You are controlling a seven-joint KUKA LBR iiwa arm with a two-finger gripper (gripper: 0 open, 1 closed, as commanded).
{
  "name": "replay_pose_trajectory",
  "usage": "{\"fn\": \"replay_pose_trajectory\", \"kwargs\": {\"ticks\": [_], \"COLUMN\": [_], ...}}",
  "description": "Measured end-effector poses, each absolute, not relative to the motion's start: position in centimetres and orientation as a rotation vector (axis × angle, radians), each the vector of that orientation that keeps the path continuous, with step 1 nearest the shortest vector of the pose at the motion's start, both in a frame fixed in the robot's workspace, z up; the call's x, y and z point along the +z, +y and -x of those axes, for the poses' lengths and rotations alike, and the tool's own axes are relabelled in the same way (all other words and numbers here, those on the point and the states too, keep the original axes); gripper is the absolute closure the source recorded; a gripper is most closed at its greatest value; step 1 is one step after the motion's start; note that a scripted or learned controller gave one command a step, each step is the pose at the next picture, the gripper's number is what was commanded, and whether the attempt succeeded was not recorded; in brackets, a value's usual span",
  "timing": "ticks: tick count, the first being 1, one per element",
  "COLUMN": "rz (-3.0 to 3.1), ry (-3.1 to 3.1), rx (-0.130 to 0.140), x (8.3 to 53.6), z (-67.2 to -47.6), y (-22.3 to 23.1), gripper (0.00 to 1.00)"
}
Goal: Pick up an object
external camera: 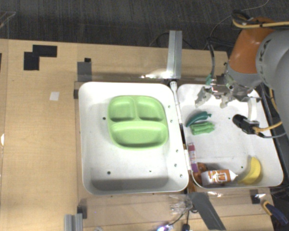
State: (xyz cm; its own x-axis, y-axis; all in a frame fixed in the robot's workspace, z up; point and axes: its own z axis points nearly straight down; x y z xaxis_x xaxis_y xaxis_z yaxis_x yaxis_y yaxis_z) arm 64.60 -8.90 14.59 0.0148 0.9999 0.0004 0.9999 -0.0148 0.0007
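My gripper (pixel 213 100) hangs over the back of the right bin (pixel 274 155), its two fingers spread open with nothing between them. Just in front of it lie a teal curved object (pixel 198 116) and a small green object (pixel 202 127), side by side and apart from the fingers. A brown-and-white bottle (pixel 216 177) lies along the bin's front wall, with a yellow banana (pixel 252 171) at its right. A thin purple stick (pixel 191 153) rests against the bin's left wall.
A green divided plate (pixel 137 121) sits in the left bin (pixel 94 167). A black cable end (pixel 243 122) hangs from the arm over the right bin. A metal post (pixel 175 54) stands behind the divide between the bins.
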Motion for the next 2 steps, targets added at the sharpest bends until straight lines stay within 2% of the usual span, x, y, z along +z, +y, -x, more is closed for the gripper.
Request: {"fn": "replay_pose_trajectory", "kwargs": {"ticks": [1, 2], "rz": [-2.359, -2.356], "ry": [2.063, 2.067], "rx": [0.013, 0.022], "x": [8.92, 9.89], "z": [-62.72, -62.99], "y": [-9.15, -8.91], "gripper": [0.0, 1.0]}}
